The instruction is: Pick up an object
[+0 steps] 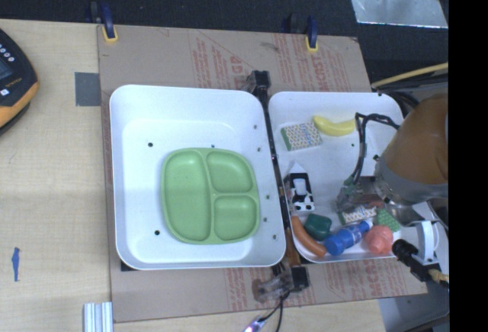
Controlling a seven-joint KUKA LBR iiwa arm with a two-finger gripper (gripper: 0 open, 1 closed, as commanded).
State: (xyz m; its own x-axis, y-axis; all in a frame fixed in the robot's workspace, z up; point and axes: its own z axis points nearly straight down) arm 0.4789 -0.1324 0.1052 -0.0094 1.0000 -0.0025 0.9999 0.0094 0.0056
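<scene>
1. Objects are crowding the right bin [335,105]: a banana [334,124], a blue bottle [347,238], a hot dog [305,240].
2. Left bin [130,170] is holding a green divided plate [210,195].
3. End effector [364,204] is hovering low over the right bin; its state is unclear, I cannot tell.

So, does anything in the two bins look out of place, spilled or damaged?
Nothing looks spilled or broken. The green divided plate lies flat in the left bin. In the right bin, most small items crowd into the near edge, while the banana and a patterned block lie apart at the far side. The crowding is untidy, not damage.
</scene>
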